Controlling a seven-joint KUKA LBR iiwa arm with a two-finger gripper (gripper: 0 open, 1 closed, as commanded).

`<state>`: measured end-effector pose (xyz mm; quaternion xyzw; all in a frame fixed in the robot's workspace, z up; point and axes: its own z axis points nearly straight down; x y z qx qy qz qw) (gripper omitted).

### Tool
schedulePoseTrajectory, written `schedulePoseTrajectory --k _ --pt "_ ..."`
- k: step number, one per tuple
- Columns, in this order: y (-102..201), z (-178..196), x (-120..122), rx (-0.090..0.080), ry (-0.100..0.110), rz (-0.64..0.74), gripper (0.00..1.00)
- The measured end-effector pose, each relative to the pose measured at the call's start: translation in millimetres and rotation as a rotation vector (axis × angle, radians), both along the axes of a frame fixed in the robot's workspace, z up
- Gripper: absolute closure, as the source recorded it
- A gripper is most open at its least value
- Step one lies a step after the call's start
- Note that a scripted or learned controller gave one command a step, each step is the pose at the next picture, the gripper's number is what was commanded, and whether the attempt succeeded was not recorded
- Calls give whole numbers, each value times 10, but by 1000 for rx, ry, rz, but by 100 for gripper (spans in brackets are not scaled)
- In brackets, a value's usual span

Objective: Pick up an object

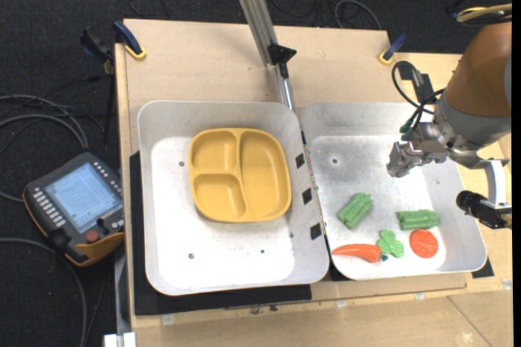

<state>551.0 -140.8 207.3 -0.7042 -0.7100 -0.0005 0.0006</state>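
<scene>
You see the arm [480,85] reaching in from the right, its gripper [400,162] low over the right bin [342,133] — if it is open, I cannot tell. The toys — green piece [355,209], carrot [358,252], red disc [423,243] — lie nearer the front.

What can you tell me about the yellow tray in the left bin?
The yellow tray looks like smooth plastic, roughly square with rounded corners. Raised ridges split it into three compartments: one long section on the right and two smaller ones on the left. It lies flat and right side up, turned slightly, near the middle of the left bin. It rests on the bin's white floor, and nothing else touches it.
</scene>
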Motion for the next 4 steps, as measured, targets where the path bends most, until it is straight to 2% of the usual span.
schedulePoseTrajectory --k 1,2,3,4 --pt "564 144 93 0 -3 0 100" --pt "1100 95 110 1 1 0 100" --pt "1612 230 261 0 -3 -1 100" --pt "2132 138 356 0 -1 0 100"
